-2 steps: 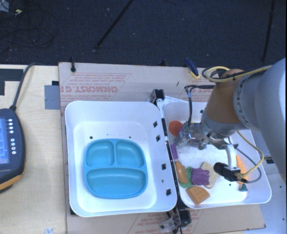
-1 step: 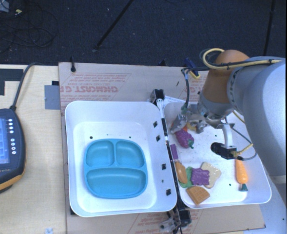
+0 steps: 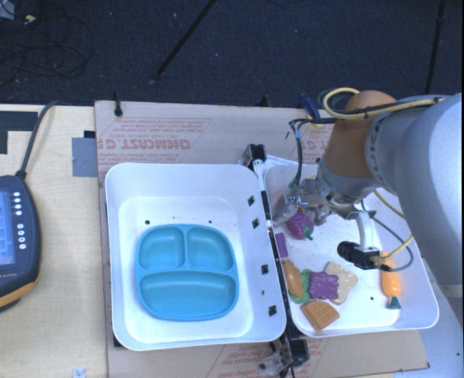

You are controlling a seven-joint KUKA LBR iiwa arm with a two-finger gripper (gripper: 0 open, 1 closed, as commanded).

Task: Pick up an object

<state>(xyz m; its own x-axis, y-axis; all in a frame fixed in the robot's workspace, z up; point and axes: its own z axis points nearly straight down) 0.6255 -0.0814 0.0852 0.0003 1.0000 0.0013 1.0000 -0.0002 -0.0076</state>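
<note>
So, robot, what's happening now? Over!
Pincer down in right bin, by purple toy. Grip on it unclear. More toys piled at bin's front. Blue plate in left bin.

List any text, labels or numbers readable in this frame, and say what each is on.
Red print on the cardboard sheet under the bins, upside down from this camera: too blurred to read with certainty.
More red print on the cardboard's bottom edge: unreadable.
Handheld pendant with a lit screen at left: text too small to read.
</note>
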